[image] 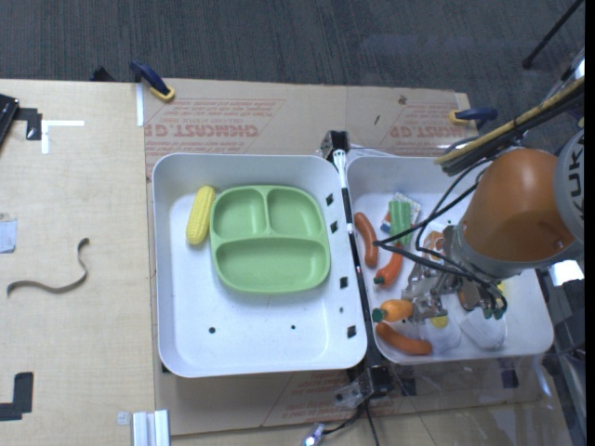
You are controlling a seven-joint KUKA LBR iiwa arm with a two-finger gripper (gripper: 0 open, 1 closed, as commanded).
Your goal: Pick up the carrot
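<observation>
The carrot (396, 310) is a short orange piece with a green stub at its left end. It lies in the front left part of the right bin (521, 342). My gripper (426, 297) hangs low over that bin, just right of the carrot and close against its right end. The orange wrist band and cables above hide much of the gripper. I cannot see the carrot between its fingers.
Around the carrot lie a red sausage (365, 238), an orange-red piece (391, 268), green stalks (400, 217) and another red-orange piece (404, 343). The left bin (177, 342) holds a green divided plate (271, 249) and a yellow corn cob (199, 215).
</observation>
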